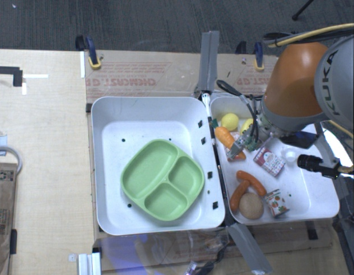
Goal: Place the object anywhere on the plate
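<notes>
The gripper (239,149) is low in the right bin (323,211), right by the toy carrot (224,136), seemingly picking, and next the carrot must go to the green plate (162,179) in the left bin (108,153).

The pale wooden bench (39,153) carries two shallow white bins side by side, the left bin (108,119) and the right bin (320,208), their near walls touching. Behind them lies a strip of brown cardboard (142,73) with reversed red lettering, held down by two blue-and-yellow clamps, one (91,53) at its left end and another (257,55) further right. A black L-shaped mark (11,74) sits on the bench near the far left. At the left edge lie a brown paper bag (4,211) and, just above it, a grey ring (8,153). Dark carpet (137,10) stretches beyond the bench.
</notes>
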You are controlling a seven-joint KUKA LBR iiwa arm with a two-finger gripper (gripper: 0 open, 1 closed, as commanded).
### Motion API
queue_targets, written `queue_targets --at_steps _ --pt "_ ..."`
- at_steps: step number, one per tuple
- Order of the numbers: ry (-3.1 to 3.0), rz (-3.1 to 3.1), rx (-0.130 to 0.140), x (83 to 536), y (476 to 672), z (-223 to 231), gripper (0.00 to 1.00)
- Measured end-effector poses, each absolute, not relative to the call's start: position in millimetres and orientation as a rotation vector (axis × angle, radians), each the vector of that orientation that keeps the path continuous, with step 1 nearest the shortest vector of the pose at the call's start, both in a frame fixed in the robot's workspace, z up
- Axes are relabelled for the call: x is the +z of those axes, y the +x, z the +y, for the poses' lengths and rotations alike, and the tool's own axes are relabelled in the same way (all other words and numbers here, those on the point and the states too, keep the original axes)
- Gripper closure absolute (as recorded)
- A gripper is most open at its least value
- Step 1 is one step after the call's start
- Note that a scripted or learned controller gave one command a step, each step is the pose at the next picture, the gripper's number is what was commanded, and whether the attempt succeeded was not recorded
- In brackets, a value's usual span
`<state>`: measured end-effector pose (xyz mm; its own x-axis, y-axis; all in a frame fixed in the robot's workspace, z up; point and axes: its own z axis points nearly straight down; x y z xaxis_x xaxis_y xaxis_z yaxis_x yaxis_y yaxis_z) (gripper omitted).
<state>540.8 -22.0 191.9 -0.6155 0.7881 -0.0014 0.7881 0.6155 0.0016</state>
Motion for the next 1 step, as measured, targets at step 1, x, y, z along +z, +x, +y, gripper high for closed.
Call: queue_targets --at_steps 1 --pt "1.233 2.888 -0.001 191.7 542.1 57.8 1.0"
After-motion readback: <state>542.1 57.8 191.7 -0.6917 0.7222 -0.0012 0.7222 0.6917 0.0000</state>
